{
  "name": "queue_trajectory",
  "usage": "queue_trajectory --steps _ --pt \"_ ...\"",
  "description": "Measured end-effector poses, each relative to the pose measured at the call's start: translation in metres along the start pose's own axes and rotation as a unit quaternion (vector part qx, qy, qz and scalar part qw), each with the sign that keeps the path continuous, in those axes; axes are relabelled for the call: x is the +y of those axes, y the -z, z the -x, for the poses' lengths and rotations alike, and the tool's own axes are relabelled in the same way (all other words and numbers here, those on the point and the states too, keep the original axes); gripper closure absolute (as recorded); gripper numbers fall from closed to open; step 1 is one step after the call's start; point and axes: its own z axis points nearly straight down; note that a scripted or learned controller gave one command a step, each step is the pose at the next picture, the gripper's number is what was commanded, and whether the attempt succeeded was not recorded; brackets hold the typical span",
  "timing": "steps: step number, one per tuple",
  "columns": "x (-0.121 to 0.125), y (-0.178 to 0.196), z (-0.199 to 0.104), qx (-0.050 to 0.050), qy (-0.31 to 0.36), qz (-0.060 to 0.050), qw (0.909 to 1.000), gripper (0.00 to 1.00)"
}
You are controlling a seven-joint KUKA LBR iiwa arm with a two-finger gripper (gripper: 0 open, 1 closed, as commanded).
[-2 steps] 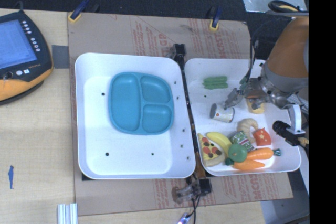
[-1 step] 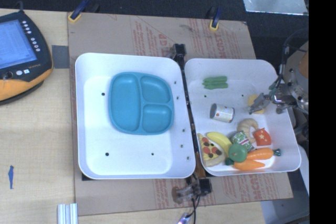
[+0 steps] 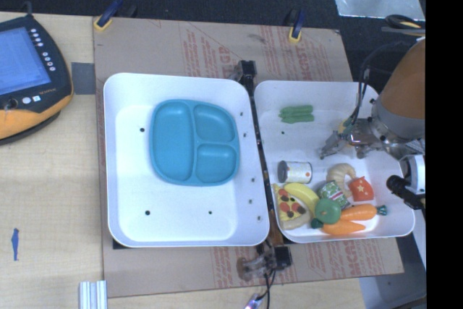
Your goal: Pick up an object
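Note:
The right white bin (image 3: 271,108) holds several toy foods. A green pea pod (image 3: 296,113) lies near its back wall. A small white can (image 3: 295,171) lies on its side in the middle. At the front sit a banana (image 3: 302,193), a pizza slice (image 3: 289,209), a green fruit (image 3: 327,212), a beige ring (image 3: 340,174), a red strawberry (image 3: 361,189) and two carrots (image 3: 352,214). My gripper (image 3: 343,148) hangs over the right half of this bin, above the ring. Its fingers stand spread open with nothing between them.
The left white bin (image 3: 119,155) carries a blue divided plate (image 3: 194,142). A tablet in an orange case (image 3: 29,79) lies at the bench's far left. Clamps (image 3: 107,14) pin the cardboard sheet at the back edge. The arm's orange band (image 3: 405,83) fills the right side.

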Motion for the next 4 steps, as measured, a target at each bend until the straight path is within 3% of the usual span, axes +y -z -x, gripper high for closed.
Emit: queue_trajectory --steps 1,2,3,4 --pt "-0.083 -0.017 0.004 0.000 0.001 -0.001 1.0000 0.00" --pt "-0.084 -0.016 -0.060 -0.002 0.001 0.002 1.0000 0.00" --pt "-0.083 -0.005 -0.059 -0.002 0.003 0.002 1.0000 1.00" --pt "-0.085 0.110 -0.107 0.000 0.001 0.001 1.0000 1.00"
